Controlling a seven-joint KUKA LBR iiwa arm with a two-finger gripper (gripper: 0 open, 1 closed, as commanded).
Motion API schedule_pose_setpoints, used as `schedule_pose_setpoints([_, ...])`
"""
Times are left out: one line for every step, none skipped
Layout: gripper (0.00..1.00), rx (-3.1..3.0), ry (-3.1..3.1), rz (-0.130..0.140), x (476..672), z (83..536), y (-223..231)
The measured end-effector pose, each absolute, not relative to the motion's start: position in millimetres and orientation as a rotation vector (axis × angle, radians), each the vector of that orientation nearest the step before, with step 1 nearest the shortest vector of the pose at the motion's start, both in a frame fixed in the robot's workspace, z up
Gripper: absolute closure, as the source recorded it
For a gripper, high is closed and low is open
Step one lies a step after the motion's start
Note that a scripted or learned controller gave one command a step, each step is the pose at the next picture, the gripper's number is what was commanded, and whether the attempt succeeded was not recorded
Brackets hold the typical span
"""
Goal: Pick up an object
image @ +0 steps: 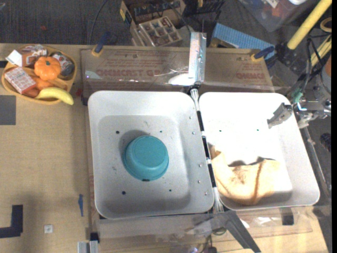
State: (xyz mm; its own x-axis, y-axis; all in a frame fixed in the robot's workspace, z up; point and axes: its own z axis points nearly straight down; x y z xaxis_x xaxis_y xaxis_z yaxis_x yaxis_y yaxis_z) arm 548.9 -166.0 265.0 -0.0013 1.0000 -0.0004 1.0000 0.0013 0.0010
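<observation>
1. Right bin (295,157): tan cloth (247,179) lies limp at lower center-right; a pinch may catch only a fold and slip.
2. Left bin (105,120): teal bowl (147,157), upside down, rounded; likely slides off.
3. End effector (279,115), right edge, above the bin; grip state can't tell.

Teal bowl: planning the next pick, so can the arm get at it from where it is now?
Probably yes. The teal bowl sits upside down, alone in the left bin, uncovered; the gripper hangs over the right bin.

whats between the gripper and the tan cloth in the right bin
In the camera view, bare white floor of the right bin lies between the gripper and the tan cloth.
</observation>
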Motion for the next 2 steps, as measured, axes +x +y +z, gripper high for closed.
schedule_pose_setpoints([0.00,2.055,2.376,0.000,491.8,170,-169])
schedule_pose_setpoints([0.00,1.997,2.408,0.009,488.9,90,-109])
